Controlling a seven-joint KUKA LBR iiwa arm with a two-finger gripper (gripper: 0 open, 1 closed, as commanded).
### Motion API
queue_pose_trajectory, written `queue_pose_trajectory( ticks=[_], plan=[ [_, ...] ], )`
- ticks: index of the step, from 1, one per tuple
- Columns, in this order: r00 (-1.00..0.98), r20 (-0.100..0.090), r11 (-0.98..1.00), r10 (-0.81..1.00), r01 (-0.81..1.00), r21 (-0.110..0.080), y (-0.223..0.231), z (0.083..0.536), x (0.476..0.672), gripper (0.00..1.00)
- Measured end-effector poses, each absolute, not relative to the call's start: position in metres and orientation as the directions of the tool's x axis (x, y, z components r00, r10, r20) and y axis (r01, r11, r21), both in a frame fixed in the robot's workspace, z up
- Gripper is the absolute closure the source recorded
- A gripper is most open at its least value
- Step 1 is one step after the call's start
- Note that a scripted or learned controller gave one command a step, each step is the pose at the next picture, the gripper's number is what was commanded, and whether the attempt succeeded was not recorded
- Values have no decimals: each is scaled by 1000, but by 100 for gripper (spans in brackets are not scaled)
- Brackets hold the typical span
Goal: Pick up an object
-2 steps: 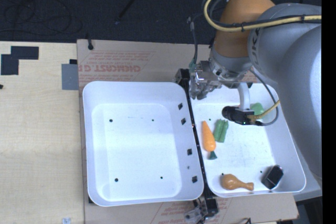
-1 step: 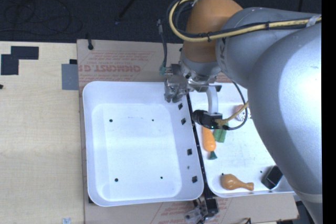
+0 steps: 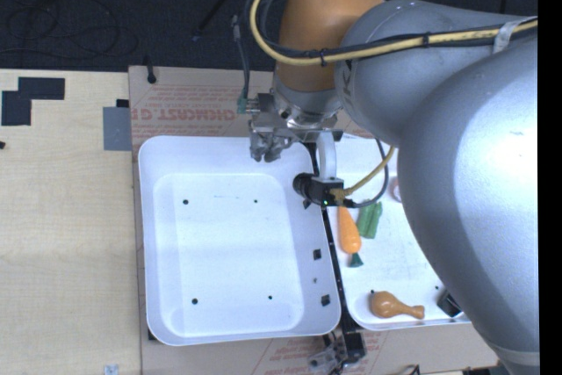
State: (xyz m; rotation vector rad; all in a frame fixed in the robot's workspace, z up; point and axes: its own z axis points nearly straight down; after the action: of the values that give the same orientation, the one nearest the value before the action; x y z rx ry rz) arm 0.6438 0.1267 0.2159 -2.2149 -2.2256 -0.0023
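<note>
My gripper hangs over the far rim of the left bin, near the divide between the two bins. Nothing shows in it. In the right bin an orange carrot-shaped toy lies close to the left wall, with a green piece right beside it. A tan gourd-shaped toy rests near the front rim. The big grey arm covers much of the right bin.
A small dark object peeks out at the right bin's front right, by the arm. A pinkish edge shows under the arm. Brown cardboard lies under both bins, and the wooden bench extends left.
</note>
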Motion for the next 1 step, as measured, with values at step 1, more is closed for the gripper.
queue_pose_trajectory(
  ticks=[1],
  plan=[
    [-5, 1, 5, 1000, 1000, -3, 178, 205, 643, 100]
  ],
)
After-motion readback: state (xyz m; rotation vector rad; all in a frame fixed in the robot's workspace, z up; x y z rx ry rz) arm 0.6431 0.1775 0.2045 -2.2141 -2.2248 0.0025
